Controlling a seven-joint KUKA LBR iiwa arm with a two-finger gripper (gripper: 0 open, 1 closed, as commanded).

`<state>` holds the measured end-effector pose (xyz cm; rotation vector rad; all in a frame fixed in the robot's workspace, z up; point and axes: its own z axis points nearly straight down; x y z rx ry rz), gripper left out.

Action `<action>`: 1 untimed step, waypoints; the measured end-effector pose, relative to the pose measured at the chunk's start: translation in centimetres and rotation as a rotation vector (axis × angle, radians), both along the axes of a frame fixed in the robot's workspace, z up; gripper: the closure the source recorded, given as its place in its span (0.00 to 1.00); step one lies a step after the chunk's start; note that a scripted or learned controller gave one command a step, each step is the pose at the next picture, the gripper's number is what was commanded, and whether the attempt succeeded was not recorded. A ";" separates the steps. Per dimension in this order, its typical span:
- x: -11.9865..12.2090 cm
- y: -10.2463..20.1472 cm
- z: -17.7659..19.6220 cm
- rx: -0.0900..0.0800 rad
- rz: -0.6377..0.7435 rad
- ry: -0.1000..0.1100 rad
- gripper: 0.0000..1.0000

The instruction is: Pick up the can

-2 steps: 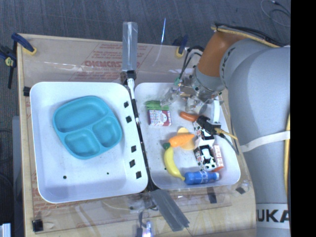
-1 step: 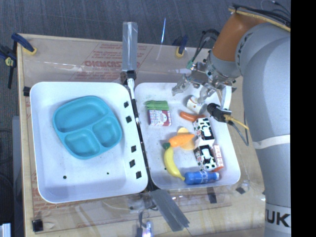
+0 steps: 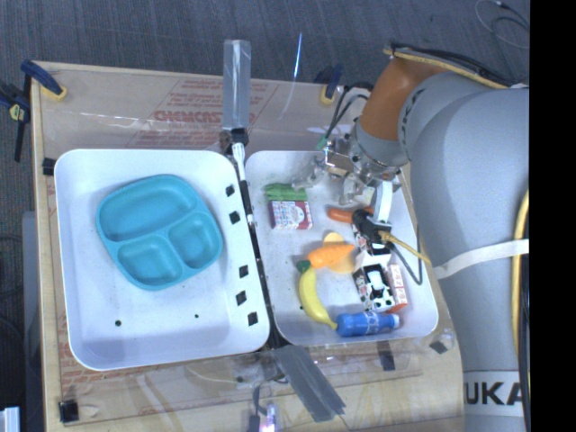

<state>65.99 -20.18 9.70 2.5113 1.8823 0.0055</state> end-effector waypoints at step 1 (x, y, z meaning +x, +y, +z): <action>-0.3 0.1 9.4 0.001 -0.031 0.006 0.00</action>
